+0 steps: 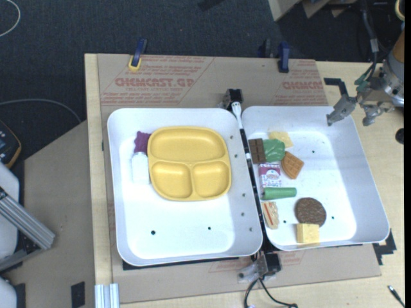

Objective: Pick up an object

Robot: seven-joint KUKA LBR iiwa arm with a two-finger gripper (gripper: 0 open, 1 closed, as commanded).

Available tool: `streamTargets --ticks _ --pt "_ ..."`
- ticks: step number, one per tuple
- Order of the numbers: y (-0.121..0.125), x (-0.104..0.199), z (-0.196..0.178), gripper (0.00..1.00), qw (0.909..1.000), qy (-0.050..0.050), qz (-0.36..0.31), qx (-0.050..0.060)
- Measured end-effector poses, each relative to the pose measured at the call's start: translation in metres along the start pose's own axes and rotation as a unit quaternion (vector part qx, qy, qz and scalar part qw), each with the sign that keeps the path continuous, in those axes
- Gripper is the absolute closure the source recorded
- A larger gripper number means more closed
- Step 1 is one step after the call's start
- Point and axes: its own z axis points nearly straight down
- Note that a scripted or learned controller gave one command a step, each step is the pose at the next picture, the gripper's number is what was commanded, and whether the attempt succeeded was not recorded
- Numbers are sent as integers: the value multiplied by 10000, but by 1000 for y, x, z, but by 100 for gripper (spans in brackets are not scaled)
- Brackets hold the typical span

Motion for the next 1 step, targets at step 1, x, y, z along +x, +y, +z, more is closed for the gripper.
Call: streamTargets --ticks 1 --pt "3 1 -9 0 10000 -18 -16 -72"
